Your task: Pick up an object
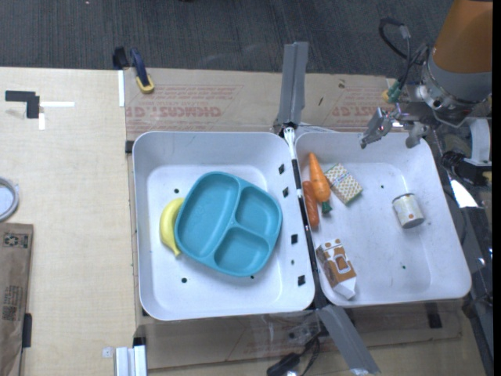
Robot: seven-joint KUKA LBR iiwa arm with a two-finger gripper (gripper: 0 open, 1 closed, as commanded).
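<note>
Hanging above the far edge of the right bin [438, 288], the gripper [395, 130] sits at the end of the grey arm, whose orange band [463, 22] shows at the top right corner; its two fingers [374, 131] stand apart with nothing between them, released and carrying no object. Right bin, contents: one orange carrot [317, 177] lying along the left wall, leafy green end toward the near side; one second, thinner orange piece [311, 204] just beside it against the same wall, kind not clear; one small checkered packet [344, 183] near the carrot, tilted; one short silver can [408, 211] lying on its side toward the right, well apart from the rest; one small brown-and-white carton [338, 269] in the near left corner, leaning on the wall. Every candidate object for picking rests on the bin floor, none touching the gripper. Left bin [156, 288], contents: one blue divided plate [228, 223] with three compartments, set at a slant in the middle; one yellow banana [169, 224] touching the plate's left rim, partly tucked under it. Bench surroundings: cardboard sheet [203, 100] with red printing behind both bins; blue-and-yellow clamp [139, 70] at its far left corner; grey upright post [294, 84] between the bins at the far side; roll of clear tape [6, 200] at the left edge; brown paper item [16, 288] below it.
</note>
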